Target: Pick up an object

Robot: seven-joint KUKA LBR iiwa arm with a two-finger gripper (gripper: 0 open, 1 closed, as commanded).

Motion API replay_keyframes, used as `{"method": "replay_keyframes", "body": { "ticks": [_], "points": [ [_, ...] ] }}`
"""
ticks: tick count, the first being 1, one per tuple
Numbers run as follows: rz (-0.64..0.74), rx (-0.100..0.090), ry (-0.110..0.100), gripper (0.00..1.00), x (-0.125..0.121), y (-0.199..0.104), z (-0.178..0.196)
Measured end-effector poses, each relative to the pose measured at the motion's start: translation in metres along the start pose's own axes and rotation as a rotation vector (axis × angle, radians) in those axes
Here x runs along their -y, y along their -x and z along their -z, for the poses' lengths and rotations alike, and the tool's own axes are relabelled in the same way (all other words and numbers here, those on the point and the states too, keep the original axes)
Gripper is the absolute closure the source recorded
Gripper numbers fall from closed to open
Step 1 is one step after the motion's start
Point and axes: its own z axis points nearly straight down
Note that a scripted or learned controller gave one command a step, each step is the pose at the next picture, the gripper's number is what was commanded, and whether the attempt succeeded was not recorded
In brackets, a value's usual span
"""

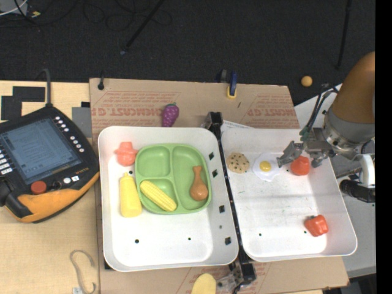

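My gripper (301,158) hangs over the far right part of the right bin (288,241). It is open, with its dark fingers (284,160) spread to either side of a red tomato (300,166). The tomato sits between them, and I cannot tell whether they touch it. A fried egg (265,167) and a cookie (238,162) lie just left of the gripper. A red pepper (316,225) rests near the right bin's front right corner.
The left bin (159,244) holds a green divided plate (173,177) with a corn cob (158,195) and a chicken drumstick (198,184), plus a yellow bottle (129,195) and a pink toy (125,154). A purple grape bunch (170,114) lies behind the bins. A teach pendant (40,158) sits at the left.
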Motion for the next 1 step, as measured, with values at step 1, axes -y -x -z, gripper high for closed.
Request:
{"method": "replay_keyframes", "body": {
  "ticks": [1],
  "points": [
    [0.003,-0.001,-0.004,0.0,0.0,-0.0063,-0.0433]
  ]
}}
